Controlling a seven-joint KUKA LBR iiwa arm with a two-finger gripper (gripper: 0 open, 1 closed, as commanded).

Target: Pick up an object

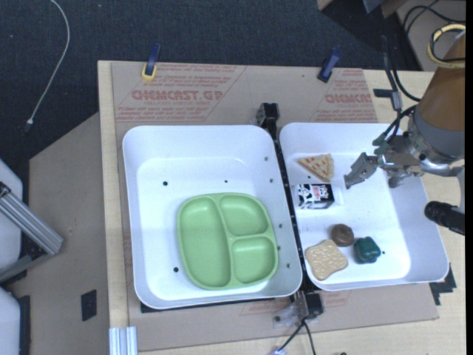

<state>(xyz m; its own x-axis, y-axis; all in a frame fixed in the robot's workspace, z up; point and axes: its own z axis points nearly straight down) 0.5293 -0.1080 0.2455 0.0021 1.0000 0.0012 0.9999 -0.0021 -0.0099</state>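
From above, the counter [118, 198] carries two white bins side by side. The left bin [148, 161] holds a green divided plate [225, 240]. In the right bin [414, 220] the small pickable things lie loose: a sandwich wedge [317, 166], a black-and-white cube [315, 194], a brown ball [342, 234], a green block [367, 250] and a cracker [326, 259]. The claw [360, 171] hangs released and bare just right of the wedge, likely lining up.

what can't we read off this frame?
- Gripper state: too small and blurred in the camera view to tell.
- Arm: cut off by the right edge.
- Black-and-white item: print too small to identify.
- Dark green object: shape unclear, too small.
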